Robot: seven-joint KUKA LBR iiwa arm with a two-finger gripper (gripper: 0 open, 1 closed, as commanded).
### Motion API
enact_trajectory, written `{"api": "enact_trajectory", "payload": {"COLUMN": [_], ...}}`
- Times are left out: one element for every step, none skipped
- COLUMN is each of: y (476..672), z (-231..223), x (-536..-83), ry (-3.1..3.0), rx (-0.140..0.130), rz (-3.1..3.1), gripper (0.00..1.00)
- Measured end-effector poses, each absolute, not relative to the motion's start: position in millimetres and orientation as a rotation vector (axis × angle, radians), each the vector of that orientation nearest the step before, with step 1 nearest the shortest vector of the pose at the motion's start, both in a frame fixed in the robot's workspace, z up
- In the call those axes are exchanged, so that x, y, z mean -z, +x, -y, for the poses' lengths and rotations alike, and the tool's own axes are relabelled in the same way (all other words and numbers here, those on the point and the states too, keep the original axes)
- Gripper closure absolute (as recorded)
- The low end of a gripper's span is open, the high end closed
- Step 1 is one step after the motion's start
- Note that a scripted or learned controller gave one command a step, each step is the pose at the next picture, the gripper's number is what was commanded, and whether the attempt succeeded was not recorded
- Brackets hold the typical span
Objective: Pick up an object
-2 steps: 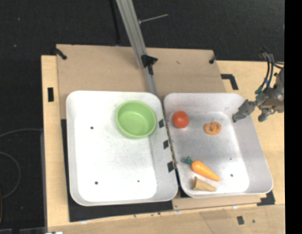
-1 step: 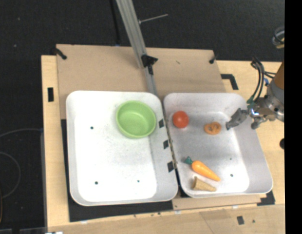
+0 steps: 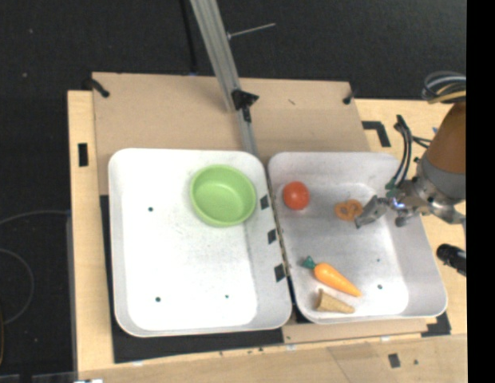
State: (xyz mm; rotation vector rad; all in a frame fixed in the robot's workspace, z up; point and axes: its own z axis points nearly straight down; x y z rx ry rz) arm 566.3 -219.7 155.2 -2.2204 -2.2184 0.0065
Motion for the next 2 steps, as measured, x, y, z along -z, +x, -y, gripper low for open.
{"api": "enact_trajectory", "payload": {"y": [568.7, 571.4], "z": [221, 225], "x": [-171, -215], "ry": [-2.229, -2.224], "rx": [0.003, 0.004], "rz": [2.222, 2.228], "gripper": [1.00, 1.00]}}
